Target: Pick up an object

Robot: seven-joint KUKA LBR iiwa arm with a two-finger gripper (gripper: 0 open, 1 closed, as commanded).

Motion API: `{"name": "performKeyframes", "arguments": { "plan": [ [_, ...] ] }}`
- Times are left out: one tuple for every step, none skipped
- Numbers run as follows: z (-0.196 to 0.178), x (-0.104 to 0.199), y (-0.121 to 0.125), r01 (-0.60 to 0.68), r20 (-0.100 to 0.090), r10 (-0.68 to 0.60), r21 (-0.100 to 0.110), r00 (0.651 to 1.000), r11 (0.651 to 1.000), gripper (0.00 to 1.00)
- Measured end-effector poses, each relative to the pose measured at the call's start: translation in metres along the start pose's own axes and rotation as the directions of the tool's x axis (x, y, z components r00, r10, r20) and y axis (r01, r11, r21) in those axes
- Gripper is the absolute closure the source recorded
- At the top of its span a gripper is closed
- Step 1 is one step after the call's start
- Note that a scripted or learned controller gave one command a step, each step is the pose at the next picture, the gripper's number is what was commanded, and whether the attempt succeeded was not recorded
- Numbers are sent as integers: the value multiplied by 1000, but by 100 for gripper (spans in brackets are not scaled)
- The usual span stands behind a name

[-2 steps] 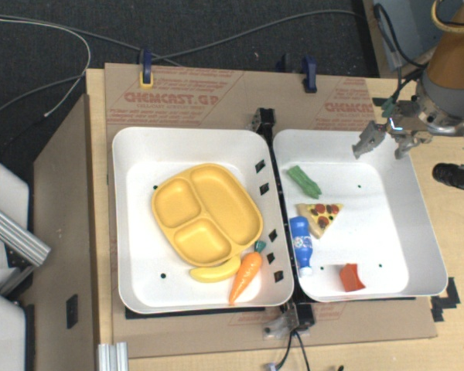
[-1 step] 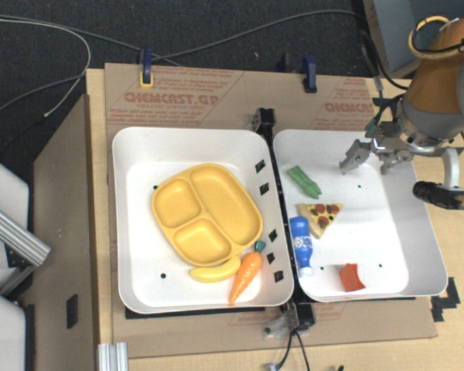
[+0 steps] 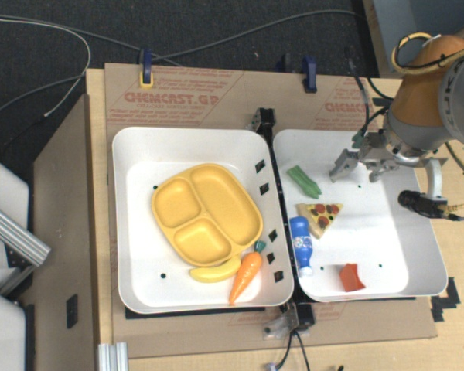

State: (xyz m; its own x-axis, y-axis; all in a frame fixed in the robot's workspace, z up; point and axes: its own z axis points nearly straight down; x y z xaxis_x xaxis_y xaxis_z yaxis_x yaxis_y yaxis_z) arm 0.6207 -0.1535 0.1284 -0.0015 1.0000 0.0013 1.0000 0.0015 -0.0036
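End effector (image 3: 359, 165) hangs over the upper part of the right bin (image 3: 417, 230), its two fingers spread apart with nothing between them. Below it and to its left lies a green pod-shaped piece (image 3: 303, 182), the nearest thing to hand and the likeliest pick.

Taking the pizza slice (image 3: 320, 216) as landmark: the green piece lies just above it, apart from it. A blue bottle (image 3: 299, 243) lies below and to the left of the slice, along the bin's left wall. A red block (image 3: 351, 277) sits further down to the slice's right, near the bin's lower wall. Across the divider, in the left bin (image 3: 131, 207), a yellow divided plate (image 3: 207, 212) lies well to the slice's left, with a banana (image 3: 213, 271) and a carrot (image 3: 245, 275) at the plate's lower edge. Both bins rest on the cardboard-covered worktop (image 3: 100, 168).

Assessment of the green piece: it looks like a light, hollow toy, probably stiff plastic with a smooth skin that may slip. It is long and narrow and lies aslant, so the grip is best taken across its short width at mid-length, with the fingers turned square to its long axis. A grip near either tapered end risks squeezing it out sideways. The thing lies flat on the bin floor, so the fingers must descend nearly to the floor.
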Motion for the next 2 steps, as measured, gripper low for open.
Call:
{"name": "performKeyframes", "arguments": {
  "plan": [
    [46, 1, 0, -1, 0, 1, 1, 1000, 1000, 0],
    [32, 1, 1, -1, 0, 1, -4, 1000, 1000, 100]
  ]
}}
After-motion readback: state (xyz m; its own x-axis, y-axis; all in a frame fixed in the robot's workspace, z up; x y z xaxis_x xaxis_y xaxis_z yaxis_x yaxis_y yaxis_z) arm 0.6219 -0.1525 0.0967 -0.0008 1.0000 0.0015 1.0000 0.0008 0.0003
